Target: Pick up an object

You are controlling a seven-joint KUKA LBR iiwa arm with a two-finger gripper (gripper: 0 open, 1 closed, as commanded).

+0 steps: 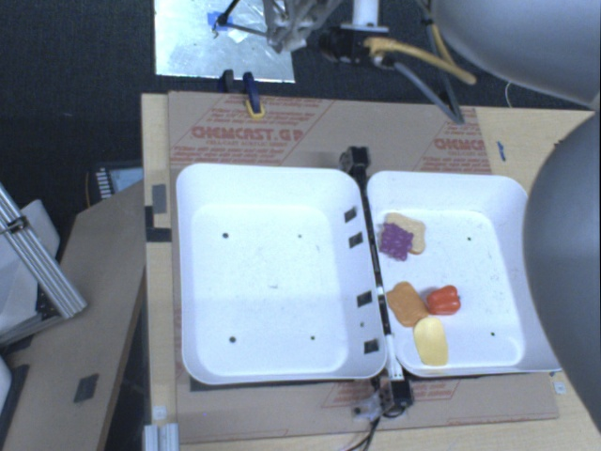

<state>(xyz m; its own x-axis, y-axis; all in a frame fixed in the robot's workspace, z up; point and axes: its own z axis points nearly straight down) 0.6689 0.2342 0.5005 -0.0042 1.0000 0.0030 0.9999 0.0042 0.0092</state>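
The grey arm point(526, 26) is seen raised high, its bulky links blurred across the upper right corner and down the right side, while the gripper point(286, 22) is held near the top edge, left of centre, its metal parts pointing down, with hoses trailing.

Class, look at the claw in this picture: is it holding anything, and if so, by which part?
Nothing is held. The claw hangs up beyond the bins with nothing between its fingers, and the red pepper lies in the right bin with the other pieces.
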